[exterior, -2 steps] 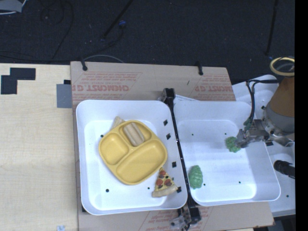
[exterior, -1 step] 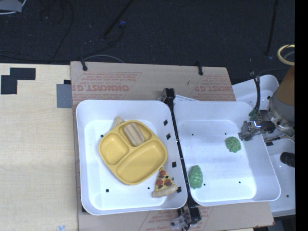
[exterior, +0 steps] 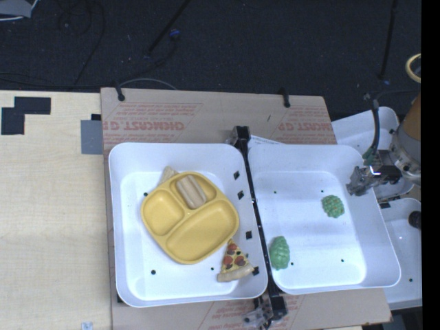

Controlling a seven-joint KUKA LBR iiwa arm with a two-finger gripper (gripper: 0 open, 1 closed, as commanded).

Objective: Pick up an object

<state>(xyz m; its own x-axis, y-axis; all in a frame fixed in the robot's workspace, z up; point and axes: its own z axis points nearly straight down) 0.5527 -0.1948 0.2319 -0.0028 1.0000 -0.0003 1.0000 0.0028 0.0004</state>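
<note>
gripper (exterior: 362, 181), its finger state unclear, hangs over the right bin's (exterior: 302, 280) right rim near a small green lump (exterior: 333, 206), probably light and bumpy, best pinched across its middle.

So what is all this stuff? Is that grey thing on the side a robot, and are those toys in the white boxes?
Yes, that grey thing is a robot arm coming in from the right. At its end is a gripper, like a hand with two fingers, sitting at the right edge of the right bin. Nothing shows between the fingers, and the picture is too small to tell if they are open or shut. The camera hangs above the bench and looks down at a slant. The things are toy food. The left bin holds a yellow plate with a hot dog in one part, and a pizza slice beside the plate. The right bin holds two green lumps, one near the gripper and one by the divider.
</note>
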